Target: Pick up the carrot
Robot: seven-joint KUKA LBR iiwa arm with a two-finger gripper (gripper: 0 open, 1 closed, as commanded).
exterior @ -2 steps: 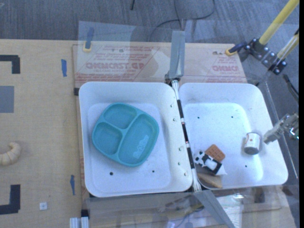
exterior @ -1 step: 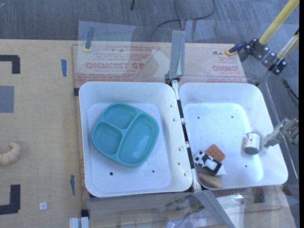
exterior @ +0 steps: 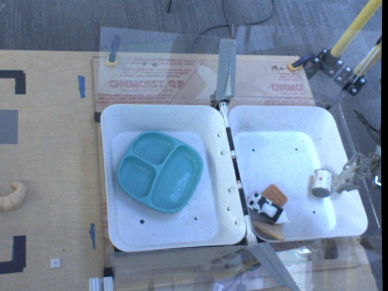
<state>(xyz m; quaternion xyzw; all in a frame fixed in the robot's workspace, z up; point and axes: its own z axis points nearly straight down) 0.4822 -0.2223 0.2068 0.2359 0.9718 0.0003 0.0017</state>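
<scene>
A small orange piece, the only carrot-coloured thing here, lies in the right bin near its front left corner. It touches a black-and-white toy just in front of it. A blurred metallic shape at the bin's right wall looks like my gripper. It sits well to the right of the orange piece, close beside a white-grey cylinder. I see nothing held in it.
A tan, rounded object rests by the right bin's front rim. The left bin holds a teal divided plate. A pale croissant-shaped toy lies on the bench at far left. Yellow poles stand at the back right.
</scene>
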